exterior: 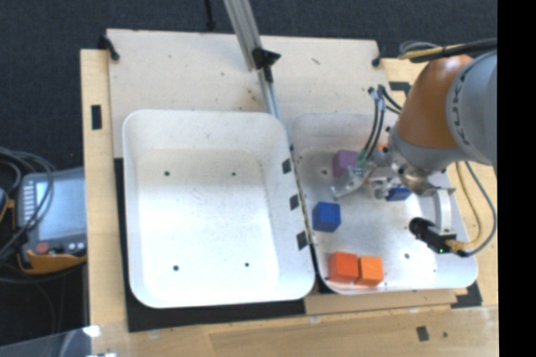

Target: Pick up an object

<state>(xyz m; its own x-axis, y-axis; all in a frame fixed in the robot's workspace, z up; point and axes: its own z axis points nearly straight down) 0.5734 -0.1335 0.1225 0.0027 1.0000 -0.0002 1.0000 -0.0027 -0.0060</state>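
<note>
Over the right bin [469, 270], my gripper [368, 179] hangs beside the purple block [344, 162]; its state unreadable, nothing visibly lifted.

Matt white bins [209, 204] — plastic, seemingly

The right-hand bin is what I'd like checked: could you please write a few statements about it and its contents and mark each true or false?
1. A blue cube lies in the right bin. True.
2. The orange blocks sit in the left bin. False: they lie at the near edge of the right bin.
3. The gripper is over the right bin, near a purple object. True.
4. The blue cube touches the orange blocks. False: bare bin floor lies between them.
5. The arm's orange band is above the left bin. False: it is over the right bin's far side.
</note>
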